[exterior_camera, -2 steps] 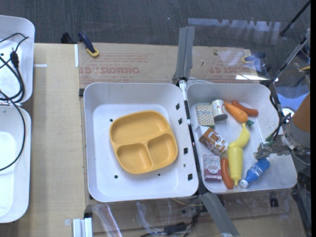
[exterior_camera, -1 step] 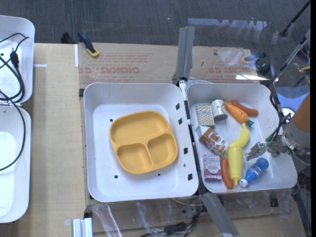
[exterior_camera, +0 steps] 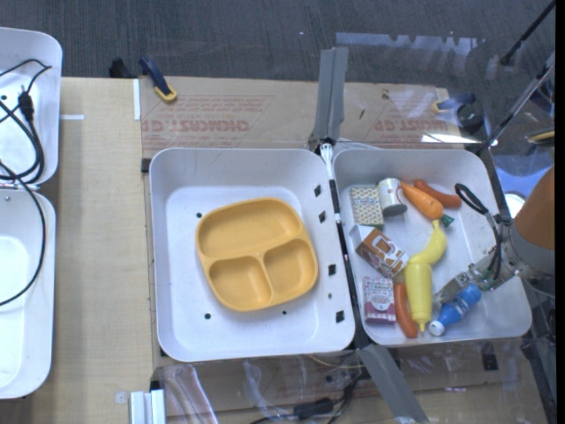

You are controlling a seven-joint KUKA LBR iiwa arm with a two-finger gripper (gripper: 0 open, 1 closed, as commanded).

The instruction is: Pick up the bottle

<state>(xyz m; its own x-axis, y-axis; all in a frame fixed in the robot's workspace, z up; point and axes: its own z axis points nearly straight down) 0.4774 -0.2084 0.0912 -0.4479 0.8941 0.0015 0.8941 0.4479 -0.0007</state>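
- The arm [exterior_camera: 540, 228] comes in from the right edge of the view, with its orange band showing there above the grey wrist.
- The wrist slants down and to the left, low over the near right corner of the right-hand bin.
- The gripper [exterior_camera: 466, 283] sits at the end of that slant, its metal parts small and perhaps a little blurred.

yellow tray [exterior_camera: 256, 254] in left bin [exterior_camera: 168, 237], hand [exterior_camera: 465, 283] over blue bottle [exterior_camera: 457, 308]
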